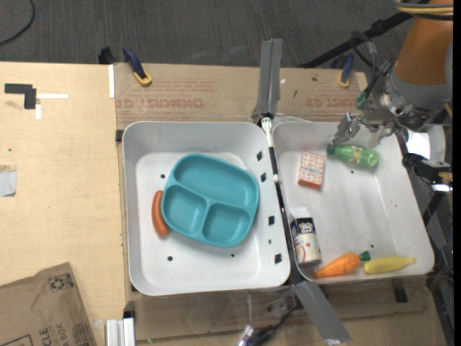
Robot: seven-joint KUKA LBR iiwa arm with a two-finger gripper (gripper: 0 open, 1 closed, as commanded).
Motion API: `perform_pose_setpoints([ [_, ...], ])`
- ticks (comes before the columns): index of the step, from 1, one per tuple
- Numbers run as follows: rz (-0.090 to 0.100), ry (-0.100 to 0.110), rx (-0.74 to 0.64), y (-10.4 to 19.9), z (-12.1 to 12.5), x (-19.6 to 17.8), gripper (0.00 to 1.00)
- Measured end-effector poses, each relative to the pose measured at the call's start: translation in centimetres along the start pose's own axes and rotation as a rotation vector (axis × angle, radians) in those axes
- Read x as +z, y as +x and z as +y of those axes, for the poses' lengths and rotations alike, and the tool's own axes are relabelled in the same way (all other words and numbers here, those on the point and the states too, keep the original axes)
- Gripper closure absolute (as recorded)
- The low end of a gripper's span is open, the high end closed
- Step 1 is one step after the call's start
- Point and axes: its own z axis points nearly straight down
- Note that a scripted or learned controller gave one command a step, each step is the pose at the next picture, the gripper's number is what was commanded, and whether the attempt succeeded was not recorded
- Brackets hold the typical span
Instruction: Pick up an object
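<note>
My gripper (351, 131) hangs at the far side of the right bin (403, 215), just above the cap end of a green bottle (356, 156) that lies on its side. The same bin has a small pink and orange box (312, 170), a white bottle with a dark label (306, 240), an orange carrot (338, 265) and a yellow banana-shaped piece (389, 264). In the left bin (140, 265) a teal divided plate (210, 200) lies beside an orange sausage (159, 213).
A grey divider bar (271, 78) runs between the bins at the back. Blue and yellow clamps (137, 66) grip the cardboard behind them. The arm's grey and orange body (425, 49) fills the upper right corner.
</note>
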Motion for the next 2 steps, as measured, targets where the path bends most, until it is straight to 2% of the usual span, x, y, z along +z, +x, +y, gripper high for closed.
perform_pose_setpoints([
  [1, -0.001, -0.002, -0.032, 1.4, 2.1, 13.1, 0.00],
  [2, -0.002, -0.004, -0.029, 1.2, 2.2, 12.1, 1.00],
])
